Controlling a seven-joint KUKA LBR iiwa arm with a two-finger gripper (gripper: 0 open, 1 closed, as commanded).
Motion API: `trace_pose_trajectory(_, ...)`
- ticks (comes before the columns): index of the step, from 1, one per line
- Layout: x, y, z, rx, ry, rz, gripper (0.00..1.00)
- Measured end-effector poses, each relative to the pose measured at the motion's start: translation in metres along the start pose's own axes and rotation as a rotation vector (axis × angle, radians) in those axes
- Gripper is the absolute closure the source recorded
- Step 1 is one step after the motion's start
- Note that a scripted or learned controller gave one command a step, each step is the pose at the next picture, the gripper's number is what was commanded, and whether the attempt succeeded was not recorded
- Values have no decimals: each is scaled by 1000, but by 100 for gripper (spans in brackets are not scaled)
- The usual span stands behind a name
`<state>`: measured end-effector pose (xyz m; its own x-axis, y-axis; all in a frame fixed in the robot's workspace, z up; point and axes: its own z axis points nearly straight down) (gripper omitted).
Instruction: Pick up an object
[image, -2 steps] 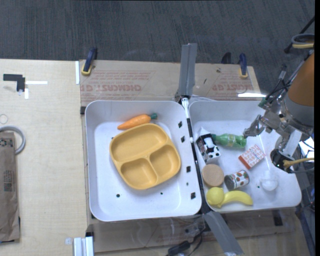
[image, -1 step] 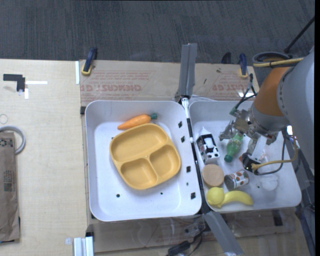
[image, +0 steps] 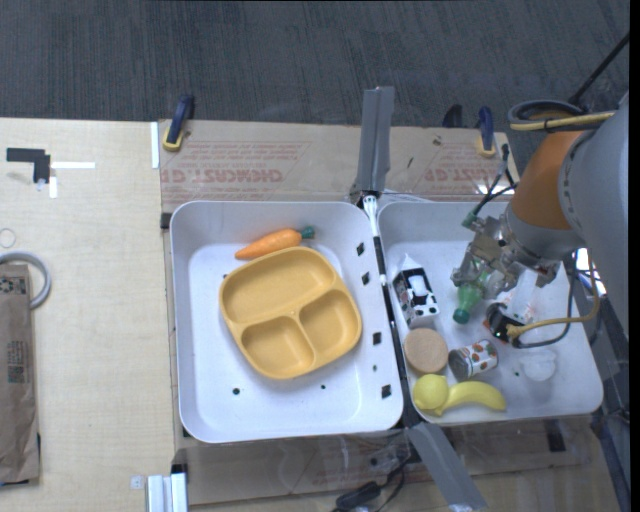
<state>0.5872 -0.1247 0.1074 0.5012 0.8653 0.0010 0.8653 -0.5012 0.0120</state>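
My gripper (image: 474, 272) is low over the upper middle of the right bin (image: 570, 400). A green bottle (image: 465, 301) lies directly below it, its upper end reaching up to the gripper's tip; whether it is gripped is unclear. Nearby in the same bin are a black-and-white box (image: 415, 292), a round tan disc (image: 426, 350), a small patterned can (image: 476, 358), a banana (image: 474, 397) with a yellow lemon (image: 430, 392) at its left end, and a clear cup (image: 539, 366).
The left bin (image: 195, 330) holds a yellow divided plate (image: 290, 310) with an orange carrot (image: 270, 242) behind it. A metal divider (image: 376, 150) stands between the bins. A brown paper bag (image: 15, 370) lies on the bench at far left.
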Motion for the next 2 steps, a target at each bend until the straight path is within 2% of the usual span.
trace_pose_trajectory(1,10,22,0,13,-3,-64,100)
trace_pose_trajectory(2,82,20,-131,13,-2,-266,100)
